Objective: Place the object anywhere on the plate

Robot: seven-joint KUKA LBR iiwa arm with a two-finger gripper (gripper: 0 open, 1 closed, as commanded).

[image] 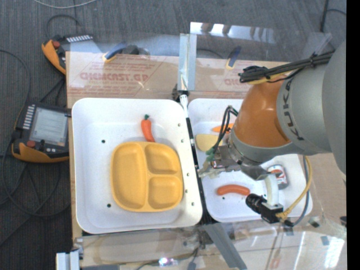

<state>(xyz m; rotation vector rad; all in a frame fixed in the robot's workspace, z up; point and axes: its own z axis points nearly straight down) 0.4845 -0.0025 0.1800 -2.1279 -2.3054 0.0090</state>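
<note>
Two bins sit side by side on the bench (84, 89). In the left bin (90, 151) a sectioned plate (147, 176) lies toward the near edge, with a carrot (147, 129) just behind it. In the right bin (225, 207) a sausage (233, 190) lies near the front edge, under the arm (281, 122)

The yellow three-compartment plastic plate (147, 175) lies bare and reachable from above, with the small orange toy carrot (147, 129) just beside its far rim.
</note>
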